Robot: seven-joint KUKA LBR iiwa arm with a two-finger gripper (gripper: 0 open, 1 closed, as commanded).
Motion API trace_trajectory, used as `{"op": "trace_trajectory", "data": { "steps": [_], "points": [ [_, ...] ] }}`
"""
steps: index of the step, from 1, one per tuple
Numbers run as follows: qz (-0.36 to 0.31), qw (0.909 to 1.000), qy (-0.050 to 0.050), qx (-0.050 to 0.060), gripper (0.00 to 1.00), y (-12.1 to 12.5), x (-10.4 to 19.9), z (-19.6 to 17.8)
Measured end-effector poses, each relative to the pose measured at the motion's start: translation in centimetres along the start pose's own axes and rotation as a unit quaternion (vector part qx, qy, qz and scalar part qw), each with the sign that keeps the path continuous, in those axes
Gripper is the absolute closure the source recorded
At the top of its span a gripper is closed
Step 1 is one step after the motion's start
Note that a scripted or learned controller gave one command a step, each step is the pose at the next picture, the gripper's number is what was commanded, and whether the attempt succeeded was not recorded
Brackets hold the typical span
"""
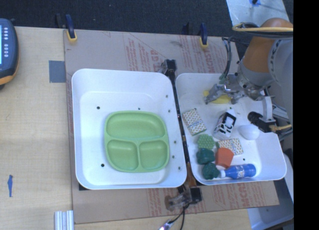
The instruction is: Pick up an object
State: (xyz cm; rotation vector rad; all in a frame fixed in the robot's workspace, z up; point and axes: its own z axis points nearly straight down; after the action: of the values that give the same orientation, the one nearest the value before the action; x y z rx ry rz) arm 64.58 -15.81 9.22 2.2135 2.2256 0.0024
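My gripper (224,93) is at the back of the right bin (271,167), reaching in from the right. It is open, with its fingers spread over a small yellow object (210,94) that pokes out on its left side. Nothing is visibly lifted. In front of it lie a patterned square packet (193,121), a black-and-white object (227,124), a white oval piece (249,132), green lumps (204,148), an orange-red cup (224,158) and a blue-and-white tube (239,172).
The left bin (84,89) holds a green divided plate (136,140). A clamp post (170,67) stands between the two bins at the back. The grey arm with its orange band (261,50) occupies the upper right. A dark device (7,50) sits at the far left.
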Motion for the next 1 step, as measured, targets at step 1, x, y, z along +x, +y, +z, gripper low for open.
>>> {"op": "trace_trajectory", "data": {
  "steps": [1],
  "points": [
    [0.001,1.0,0.0,0.005,0.0,-5.43,0.26,0.07]
  ]
}}
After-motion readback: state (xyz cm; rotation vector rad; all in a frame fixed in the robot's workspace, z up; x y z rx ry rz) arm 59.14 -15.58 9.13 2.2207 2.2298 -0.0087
